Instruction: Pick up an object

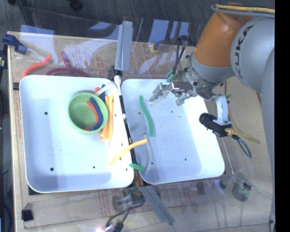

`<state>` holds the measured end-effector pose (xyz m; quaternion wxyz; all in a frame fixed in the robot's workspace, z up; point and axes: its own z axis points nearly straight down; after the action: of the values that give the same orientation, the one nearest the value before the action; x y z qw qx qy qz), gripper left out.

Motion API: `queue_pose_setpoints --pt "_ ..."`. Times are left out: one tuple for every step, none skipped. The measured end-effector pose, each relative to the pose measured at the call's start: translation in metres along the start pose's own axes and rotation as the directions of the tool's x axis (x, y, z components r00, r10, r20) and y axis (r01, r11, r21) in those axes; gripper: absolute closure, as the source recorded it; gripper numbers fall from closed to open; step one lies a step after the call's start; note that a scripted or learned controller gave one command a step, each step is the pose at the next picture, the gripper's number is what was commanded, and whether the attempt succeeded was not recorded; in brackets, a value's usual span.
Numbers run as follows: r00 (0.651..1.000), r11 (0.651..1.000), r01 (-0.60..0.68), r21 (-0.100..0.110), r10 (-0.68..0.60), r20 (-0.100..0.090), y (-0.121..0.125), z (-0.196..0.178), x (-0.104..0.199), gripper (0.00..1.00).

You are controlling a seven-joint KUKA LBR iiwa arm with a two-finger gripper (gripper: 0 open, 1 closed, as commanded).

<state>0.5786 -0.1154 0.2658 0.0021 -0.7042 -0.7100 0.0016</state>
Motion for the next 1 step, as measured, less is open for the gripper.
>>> queue_pose_setpoints --pt "1.000 1.000 0.016 0.001 -0.016 0.002 0.0299 0.1072 0.0073 0.00"
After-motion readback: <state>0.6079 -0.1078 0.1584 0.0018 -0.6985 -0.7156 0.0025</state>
